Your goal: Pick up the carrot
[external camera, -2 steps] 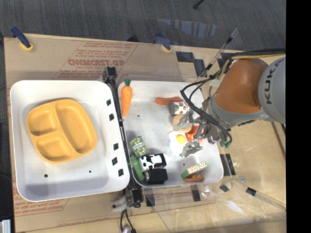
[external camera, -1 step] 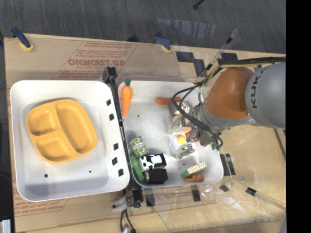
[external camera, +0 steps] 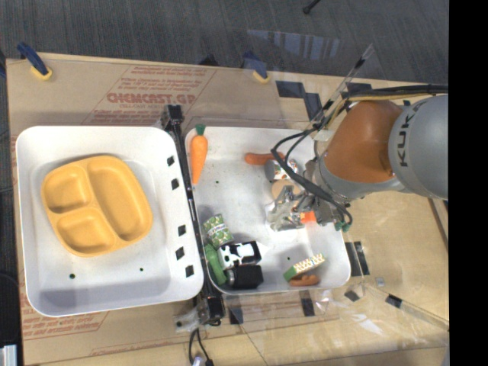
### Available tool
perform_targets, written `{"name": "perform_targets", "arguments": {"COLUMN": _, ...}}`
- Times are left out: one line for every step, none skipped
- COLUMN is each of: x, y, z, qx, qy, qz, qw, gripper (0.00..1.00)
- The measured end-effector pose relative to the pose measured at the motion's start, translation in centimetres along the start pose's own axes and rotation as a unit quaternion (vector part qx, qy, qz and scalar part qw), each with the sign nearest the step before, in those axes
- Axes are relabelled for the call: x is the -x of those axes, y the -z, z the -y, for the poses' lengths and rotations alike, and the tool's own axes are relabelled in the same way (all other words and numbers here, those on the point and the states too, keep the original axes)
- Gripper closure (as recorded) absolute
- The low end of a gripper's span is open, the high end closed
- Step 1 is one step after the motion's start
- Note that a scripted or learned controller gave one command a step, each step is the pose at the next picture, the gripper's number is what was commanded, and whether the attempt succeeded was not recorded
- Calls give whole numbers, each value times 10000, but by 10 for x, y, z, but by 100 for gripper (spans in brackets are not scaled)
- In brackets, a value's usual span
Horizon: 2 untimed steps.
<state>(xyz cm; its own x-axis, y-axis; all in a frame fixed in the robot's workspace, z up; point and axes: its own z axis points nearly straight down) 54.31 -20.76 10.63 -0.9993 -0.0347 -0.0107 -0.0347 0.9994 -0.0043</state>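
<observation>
The grey arm with its glossy orange band (external camera: 358, 147) reached in from the right over the right-hand white bin (external camera: 229, 139), and its claw (external camera: 288, 204), a cluster of shiny metal parts, hung low above the pale floor of that bin. Whether the claw was released or clenched could not be told from this slanted look down; the metal was too tangled with cables and glare.

The carrot (external camera: 198, 155), a smooth tapered orange cone with a small green top, lay well to the claw's left and a little farther up the view, close against the bin's left wall, its point aimed toward the near edge. It was well apart from the claw and nothing touched it.

Just above the claw lay a slim orange-red piece (external camera: 258, 158), rounded at its ends. To the claw's lower left sat a small green-and-white patterned item (external camera: 216, 229), and beside that a boxy black-and-white toy (external camera: 240, 258). Below the claw, near the bin's front right corner, rested a small toothed cream-coloured piece on a green and red base (external camera: 306, 269).

Far to the claw's left, in the other white bin (external camera: 30, 204), a yellow plastic plate (external camera: 95, 204) with rounded corners and three moulded compartments lay flat. Both bins stood on brown printed cardboard (external camera: 130, 90).
</observation>
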Motion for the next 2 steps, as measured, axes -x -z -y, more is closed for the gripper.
{"name": "perform_targets", "arguments": {"x": 3, "y": -12, "z": 1, "qx": 21, "qy": 2087, "qz": -5, "qw": 9780, "gripper": 100}}
{"name": "perform_targets", "arguments": {"x": 67, "y": -13, "z": 4, "qx": 27, "qy": 3214, "qz": -16, "qw": 9469, "gripper": 100}}
